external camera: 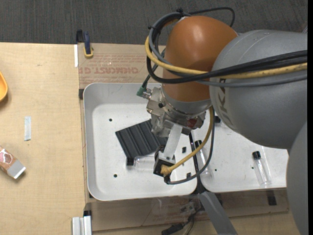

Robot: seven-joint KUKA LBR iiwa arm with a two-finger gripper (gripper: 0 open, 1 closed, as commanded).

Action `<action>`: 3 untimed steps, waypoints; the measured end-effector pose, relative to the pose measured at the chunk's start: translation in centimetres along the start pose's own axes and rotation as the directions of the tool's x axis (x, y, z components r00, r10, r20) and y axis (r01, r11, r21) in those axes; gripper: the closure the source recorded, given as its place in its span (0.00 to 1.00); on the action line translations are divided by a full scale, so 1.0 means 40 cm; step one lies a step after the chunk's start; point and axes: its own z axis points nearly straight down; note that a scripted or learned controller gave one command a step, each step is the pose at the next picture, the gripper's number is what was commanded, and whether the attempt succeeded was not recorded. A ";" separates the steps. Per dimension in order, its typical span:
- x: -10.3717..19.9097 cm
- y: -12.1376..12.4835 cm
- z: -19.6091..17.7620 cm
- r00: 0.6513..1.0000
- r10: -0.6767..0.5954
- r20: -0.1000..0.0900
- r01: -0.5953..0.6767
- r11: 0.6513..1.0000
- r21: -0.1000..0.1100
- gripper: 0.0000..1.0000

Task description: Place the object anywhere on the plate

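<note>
While you are looking down across the bench (44, 82), two shallow white bins are sitting side by side closest to you. Nearest in the left bin (105, 180), a short clear tube (142, 164) with a black cap is lying flat on the white floor. It is lying just beside the near corner of a ribbed black plate (138, 137), and you cannot tell whether the two are touching. At about the same depth, a second clear tube (260, 170) is lying in the right bin (230, 170). A small packet (11, 164) is lying out on the bench, well to the left.

A little farther back, the plate is lying flat, turned at an angle, near the left bin's middle. The gripper (160, 130) is hanging low over the plate's right edge. Its own body is hiding its tip, so you cannot tell whether it is spread, pressed together or pinching anything.

Above it, the grey arm (259, 82) with its orange band (195, 53) is reaching in from the right. Farthest away, a blue clamp (87, 44) is standing at the corner of printed cardboard (115, 67).
</note>
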 end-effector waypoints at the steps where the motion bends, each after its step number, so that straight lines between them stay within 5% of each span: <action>1: 0.000 0.000 0.000 1.000 0.000 0.000 0.000 1.000 0.000 0.00; 2: -0.002 0.001 -0.018 1.000 0.000 0.006 0.000 1.000 0.002 1.00; 3: -0.002 0.001 -0.018 1.000 0.000 0.006 0.000 1.000 0.002 0.00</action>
